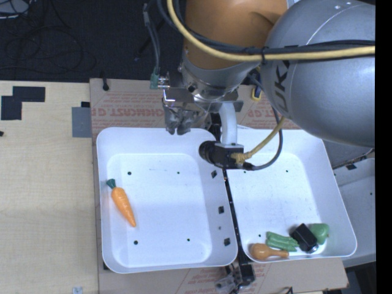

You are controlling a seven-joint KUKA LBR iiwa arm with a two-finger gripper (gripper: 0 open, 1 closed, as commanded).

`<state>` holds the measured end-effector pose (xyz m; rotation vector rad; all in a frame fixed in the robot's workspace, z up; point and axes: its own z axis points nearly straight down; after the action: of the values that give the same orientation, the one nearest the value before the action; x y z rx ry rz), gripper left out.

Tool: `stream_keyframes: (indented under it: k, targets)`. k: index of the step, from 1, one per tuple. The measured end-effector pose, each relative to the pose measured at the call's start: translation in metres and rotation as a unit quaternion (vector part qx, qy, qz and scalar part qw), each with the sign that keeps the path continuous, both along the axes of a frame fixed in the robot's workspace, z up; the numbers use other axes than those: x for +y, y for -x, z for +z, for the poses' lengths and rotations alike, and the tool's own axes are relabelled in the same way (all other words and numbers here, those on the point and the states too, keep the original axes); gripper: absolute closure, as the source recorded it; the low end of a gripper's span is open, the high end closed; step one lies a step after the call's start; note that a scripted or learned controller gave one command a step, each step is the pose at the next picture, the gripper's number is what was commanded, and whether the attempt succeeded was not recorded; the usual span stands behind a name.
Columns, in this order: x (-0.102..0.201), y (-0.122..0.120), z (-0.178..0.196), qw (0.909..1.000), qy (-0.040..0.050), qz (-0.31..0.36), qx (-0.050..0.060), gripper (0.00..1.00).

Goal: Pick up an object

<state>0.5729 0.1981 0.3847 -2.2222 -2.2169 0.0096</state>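
Hovering at the bins' far edge, the gripper [182,126] grips nothing, finger spread impossible to judge; the carrot [123,205] lies well apart, down-left.

- I saw the arm [324,60] as bulky, rounded grey metal, with part of a dark "KU" marking on its shell.
- An orange band [233,11] sat above the wrist.
- A yellow cable [214,46] looped across the band and shell; black cables hung beside it.
- The gripper [179,122] was small, dark grey metal beneath a silver flange.
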Motion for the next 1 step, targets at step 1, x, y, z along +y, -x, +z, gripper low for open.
stream_keyframes:
  k: [1]
  targets:
    - [-0.0530, -0.0394, 0.1475, 0.9999, -0.0013, -0.001, -0.010, 1.00]
